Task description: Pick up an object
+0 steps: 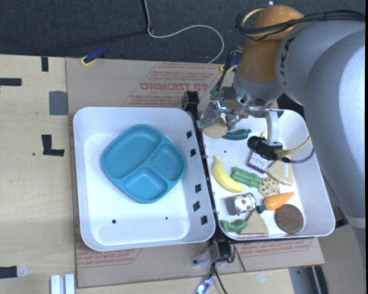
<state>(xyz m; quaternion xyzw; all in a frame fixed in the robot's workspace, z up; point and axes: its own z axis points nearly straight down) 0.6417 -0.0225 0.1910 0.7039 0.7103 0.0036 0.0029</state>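
1. My pincer (pixel 224 112) hangs low over the far left corner of the right bin (pixel 316 182); I cannot tell its state from this angle.
2. Just beneath it lies a tan wedge (pixel 213 130), with a teal piece (pixel 237 135) beside it.
3. Nearer in the same bin: a banana (pixel 221 173), a green pickle (pixel 246 177), a carrot (pixel 275 201) and a brown cookie (pixel 289 218).
4. The left bin (pixel 95 219) holds a blue divided plate (pixel 143 163).
5. Both bins rest on cardboard (pixel 153 84) over a pale bench; a white cable (pixel 184 32) loops across dark floor beyond.
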